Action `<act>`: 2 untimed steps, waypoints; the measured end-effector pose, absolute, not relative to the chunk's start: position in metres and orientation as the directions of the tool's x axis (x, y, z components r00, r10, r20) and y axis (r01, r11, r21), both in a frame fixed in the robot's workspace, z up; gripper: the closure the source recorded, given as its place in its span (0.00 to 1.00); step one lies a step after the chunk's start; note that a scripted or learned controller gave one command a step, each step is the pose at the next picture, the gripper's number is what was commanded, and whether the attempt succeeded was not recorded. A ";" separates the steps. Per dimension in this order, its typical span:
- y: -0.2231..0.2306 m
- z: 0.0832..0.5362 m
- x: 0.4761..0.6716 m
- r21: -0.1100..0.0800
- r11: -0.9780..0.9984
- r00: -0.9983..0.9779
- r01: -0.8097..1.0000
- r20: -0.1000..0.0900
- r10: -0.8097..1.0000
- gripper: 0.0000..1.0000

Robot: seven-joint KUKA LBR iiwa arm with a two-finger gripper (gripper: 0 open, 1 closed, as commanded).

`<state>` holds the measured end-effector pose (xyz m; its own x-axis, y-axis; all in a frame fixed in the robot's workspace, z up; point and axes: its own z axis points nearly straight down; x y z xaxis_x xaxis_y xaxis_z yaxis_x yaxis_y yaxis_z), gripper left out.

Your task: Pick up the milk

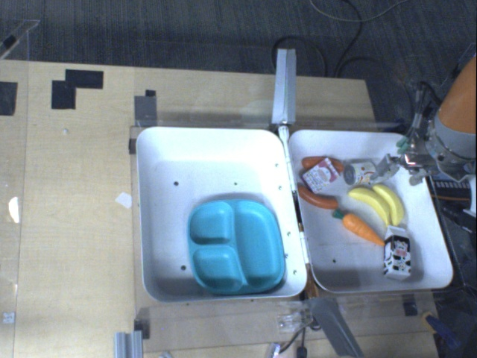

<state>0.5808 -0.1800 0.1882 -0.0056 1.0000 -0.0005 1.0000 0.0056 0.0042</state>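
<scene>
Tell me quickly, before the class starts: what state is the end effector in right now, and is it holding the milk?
End effector: open or closed cannot be told. The milk sits apart in the right bin, not held.

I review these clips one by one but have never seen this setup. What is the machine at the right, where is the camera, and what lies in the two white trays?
One camera looks down at a slant on a bench with two shallow white bins. The grey arm with an orange band reaches in from the right; its gripper sits over the right bin, near a small can. Whether it holds anything cannot be told. That bin also holds bananas, a carrot, a sausage, a red-and-white packet, and the milk, a cow-patterned carton at the near right. The left bin holds a blue divided plate.
</scene>
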 end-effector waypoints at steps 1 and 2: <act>-0.204 0.093 0.501 0.007 0.083 -0.083 0.997 -0.002 0.997 0.00; -0.204 0.104 0.503 0.012 0.084 -0.084 0.996 -0.004 0.996 1.00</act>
